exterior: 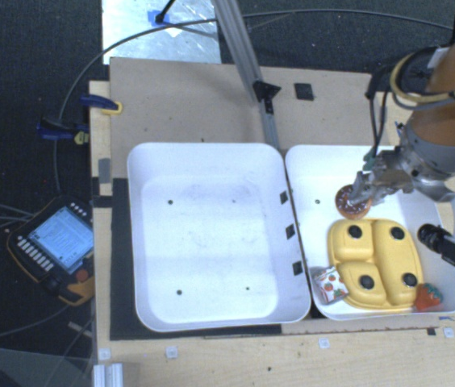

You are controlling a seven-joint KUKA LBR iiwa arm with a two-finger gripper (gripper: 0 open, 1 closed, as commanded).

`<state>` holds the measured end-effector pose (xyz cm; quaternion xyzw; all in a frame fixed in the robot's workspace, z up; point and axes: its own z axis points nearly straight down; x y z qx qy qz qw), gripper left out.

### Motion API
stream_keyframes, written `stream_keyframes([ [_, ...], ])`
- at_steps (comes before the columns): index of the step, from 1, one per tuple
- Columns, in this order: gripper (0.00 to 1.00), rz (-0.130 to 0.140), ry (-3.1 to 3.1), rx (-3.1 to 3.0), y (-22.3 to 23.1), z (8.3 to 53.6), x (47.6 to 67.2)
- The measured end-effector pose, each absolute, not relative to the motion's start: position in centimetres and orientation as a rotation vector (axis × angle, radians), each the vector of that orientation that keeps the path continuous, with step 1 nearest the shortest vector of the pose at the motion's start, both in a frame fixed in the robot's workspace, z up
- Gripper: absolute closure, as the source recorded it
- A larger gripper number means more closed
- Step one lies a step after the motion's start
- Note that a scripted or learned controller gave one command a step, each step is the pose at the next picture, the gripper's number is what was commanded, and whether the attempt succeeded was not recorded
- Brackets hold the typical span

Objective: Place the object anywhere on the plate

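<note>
A yellow divided plate [375, 266] with several dark spots lies in the front part of the right bin [312, 180]. Just behind the plate's far left corner is a small round brown object [352, 203], like a chocolate doughnut. My gripper [364, 187] reaches down from the right, and its tip is right over the doughnut's far right edge, touching or nearly touching it. The doughnut is outside the plate, close to its rim; whether it rests on the bin floor or hangs just above it cannot be made out.
A small red-and-white packet [330, 285] lies at the plate's front left corner, and a red strawberry-like item [429, 297] sits at its front right. The left bin [207, 232] stands beside the right one. A black fixture [444, 244] sits at the right bin's right rim.
</note>
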<state>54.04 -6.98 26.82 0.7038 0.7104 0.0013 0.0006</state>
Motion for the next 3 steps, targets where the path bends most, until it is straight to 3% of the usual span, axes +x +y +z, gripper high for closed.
stream_keyframes([
  [3,1.0,0.004,2.233,2.21,9.0,24.4,58.3],
])
